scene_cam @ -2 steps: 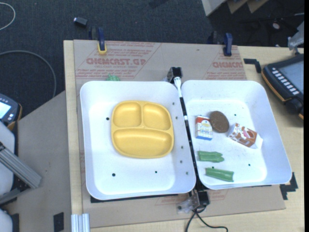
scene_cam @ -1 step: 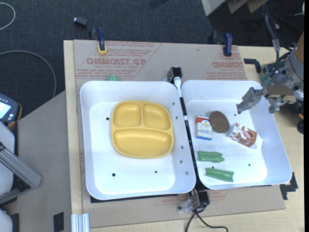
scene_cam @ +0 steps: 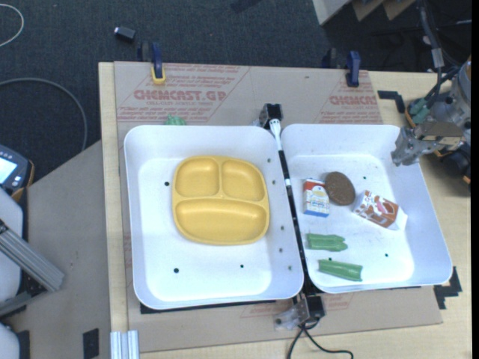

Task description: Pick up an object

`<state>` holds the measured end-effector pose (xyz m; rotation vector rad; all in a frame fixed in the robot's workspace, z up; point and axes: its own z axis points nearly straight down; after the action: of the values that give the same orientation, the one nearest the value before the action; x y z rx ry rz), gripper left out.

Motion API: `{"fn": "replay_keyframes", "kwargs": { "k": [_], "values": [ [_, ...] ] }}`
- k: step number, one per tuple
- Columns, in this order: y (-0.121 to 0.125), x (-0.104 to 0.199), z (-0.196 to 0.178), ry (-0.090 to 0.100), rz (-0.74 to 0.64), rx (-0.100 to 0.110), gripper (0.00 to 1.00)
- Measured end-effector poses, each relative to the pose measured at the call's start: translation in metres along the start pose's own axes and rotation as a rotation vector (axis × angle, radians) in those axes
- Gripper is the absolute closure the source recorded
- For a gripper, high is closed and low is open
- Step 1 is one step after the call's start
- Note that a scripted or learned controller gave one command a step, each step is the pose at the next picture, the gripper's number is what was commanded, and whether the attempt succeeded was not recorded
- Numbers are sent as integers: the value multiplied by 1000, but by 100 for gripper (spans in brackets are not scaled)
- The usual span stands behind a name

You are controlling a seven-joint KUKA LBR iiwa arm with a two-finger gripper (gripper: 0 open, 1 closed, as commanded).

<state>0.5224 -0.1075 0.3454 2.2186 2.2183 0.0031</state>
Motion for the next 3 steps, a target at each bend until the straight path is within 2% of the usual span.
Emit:
{"fn": "replay_keyframes", "kwargs": {
  "k": [1, 2, 3],
  "values": [
    [-17, 75, -195, 2, -8, -16, 100],
    [-45, 72, -48, 2, 2, 17, 100],
    [-42, 72, -65, 1, 0, 0, 100]
  ]
}}
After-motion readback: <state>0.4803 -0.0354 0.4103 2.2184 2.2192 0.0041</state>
